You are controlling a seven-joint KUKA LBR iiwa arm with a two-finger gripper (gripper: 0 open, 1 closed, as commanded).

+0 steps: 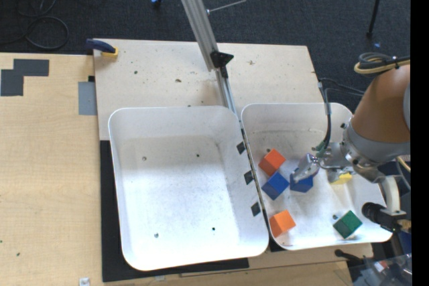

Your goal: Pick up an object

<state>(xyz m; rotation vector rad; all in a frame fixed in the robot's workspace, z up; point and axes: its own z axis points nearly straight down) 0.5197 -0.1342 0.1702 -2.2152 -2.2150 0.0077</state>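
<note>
The arm [379, 114] reaches into the right bin [295, 114], and its jaws sit right over a blue cube [302, 183] near the bin's middle; I cannot tell whether they are spread or pinching it. Just left of it lies a second blue cube [275, 185] with an orange cube [272, 161] just behind. Another orange cube [282, 222] lies by the near wall and a green cube [347, 224] toward the near right corner.

Left bin [134, 137] was white with dark specks, right bin [295, 118] white, upper cube [271, 161] and lower cube [282, 222] orange, mid-left cube [275, 185] and mid-right cube [303, 185] blue, corner cube [347, 224] green, arm [382, 110] orange over grey, bench [40, 164] pale wood.
</note>
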